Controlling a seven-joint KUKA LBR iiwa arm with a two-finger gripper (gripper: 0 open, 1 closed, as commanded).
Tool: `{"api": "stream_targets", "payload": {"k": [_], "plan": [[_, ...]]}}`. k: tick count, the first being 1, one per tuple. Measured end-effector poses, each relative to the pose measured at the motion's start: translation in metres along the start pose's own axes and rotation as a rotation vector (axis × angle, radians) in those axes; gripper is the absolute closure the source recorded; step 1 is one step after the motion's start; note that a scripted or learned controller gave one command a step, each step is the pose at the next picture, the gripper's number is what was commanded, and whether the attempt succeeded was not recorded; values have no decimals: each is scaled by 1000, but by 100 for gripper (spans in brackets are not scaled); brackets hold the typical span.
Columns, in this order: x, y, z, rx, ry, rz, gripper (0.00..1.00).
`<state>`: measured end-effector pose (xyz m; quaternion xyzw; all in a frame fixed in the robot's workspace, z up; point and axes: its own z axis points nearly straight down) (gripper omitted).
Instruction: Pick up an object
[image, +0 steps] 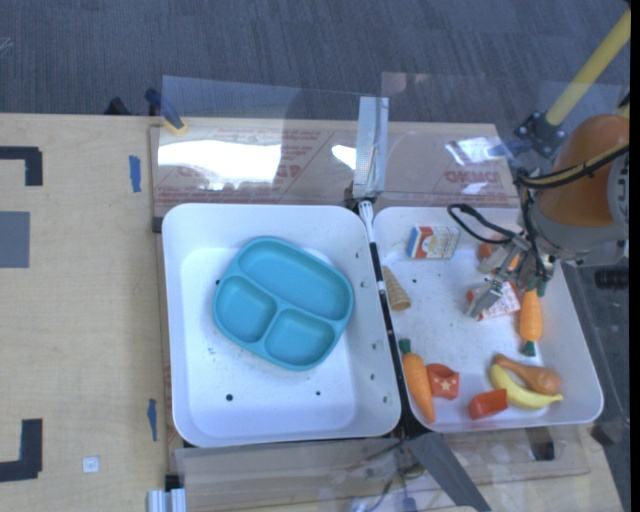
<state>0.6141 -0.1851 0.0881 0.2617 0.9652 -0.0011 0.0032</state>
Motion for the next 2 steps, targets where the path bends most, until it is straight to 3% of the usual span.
{"api": "stream_targets", "payload": {"k": [1, 2], "plan": [[36, 19, -1, -4, -2, -12, 0], [77, -56, -1, -1, -4, -43, 0]]}}
